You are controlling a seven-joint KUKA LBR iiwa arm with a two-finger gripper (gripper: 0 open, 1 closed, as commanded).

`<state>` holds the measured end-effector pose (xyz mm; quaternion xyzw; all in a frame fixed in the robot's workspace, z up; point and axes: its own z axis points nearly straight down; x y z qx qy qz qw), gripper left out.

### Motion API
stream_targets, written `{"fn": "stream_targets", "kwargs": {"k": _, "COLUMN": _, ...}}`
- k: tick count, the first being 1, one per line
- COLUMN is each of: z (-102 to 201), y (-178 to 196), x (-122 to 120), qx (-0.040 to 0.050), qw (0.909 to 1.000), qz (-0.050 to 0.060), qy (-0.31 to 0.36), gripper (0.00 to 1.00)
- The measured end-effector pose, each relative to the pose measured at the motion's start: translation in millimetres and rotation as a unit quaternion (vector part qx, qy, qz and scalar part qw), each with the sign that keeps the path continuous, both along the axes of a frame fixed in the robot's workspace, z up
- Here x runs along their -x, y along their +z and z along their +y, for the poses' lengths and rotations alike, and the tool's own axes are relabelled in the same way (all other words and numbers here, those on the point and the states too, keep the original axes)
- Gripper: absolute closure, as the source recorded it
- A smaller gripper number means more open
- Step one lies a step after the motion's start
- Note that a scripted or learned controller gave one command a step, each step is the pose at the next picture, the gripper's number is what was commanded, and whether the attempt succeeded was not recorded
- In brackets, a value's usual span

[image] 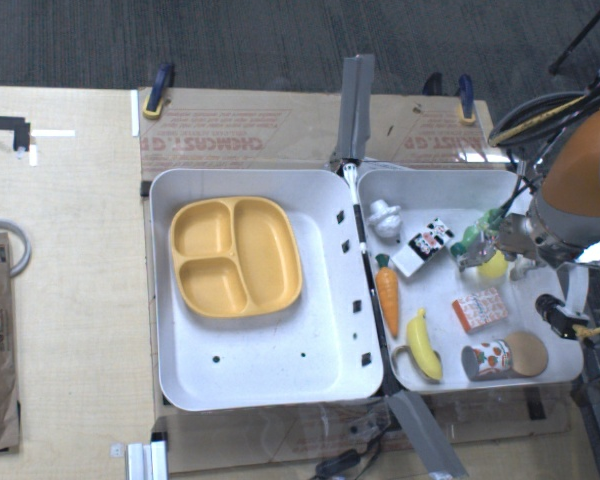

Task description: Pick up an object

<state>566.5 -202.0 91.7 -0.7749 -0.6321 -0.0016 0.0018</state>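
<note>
Beside my jaws (485,251), whose state I cannot tell, lies a small yellow lemon (494,265), probably light, smooth, best pinched across its middle.

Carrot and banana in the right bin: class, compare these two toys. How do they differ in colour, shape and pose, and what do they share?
The carrot is orange with a green top; the banana is yellow. The carrot is straight and tapers to a point; the banana curves. The carrot lies hard against the bin's left wall; the banana lies further in, nearer the front edge. Both are toy foods lying flat in the right bin, roughly lengthwise front to back.
</note>
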Motion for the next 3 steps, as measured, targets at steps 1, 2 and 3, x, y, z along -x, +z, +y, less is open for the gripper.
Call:
{"fn": "stream_targets", "kwargs": {"k": 1, "z": -4, "y": 9, "x": 1, "qx": 0.003, "qw": 1.0, "qz": 0.001, "qy": -0.003, "gripper": 1.0}}
{"fn": "stream_targets", "kwargs": {"k": 2, "z": 5, "y": 0, "x": -63, "qx": 0.0033, "qw": 0.9997, "qz": 0.001, "qy": -0.023, "gripper": 1.0}}
{"fn": "stream_targets", "kwargs": {"k": 3, "z": 80, "y": 166, "x": -72, "qx": 0.0037, "qw": 0.994, "qz": 0.001, "qy": -0.109, "gripper": 1.0}}
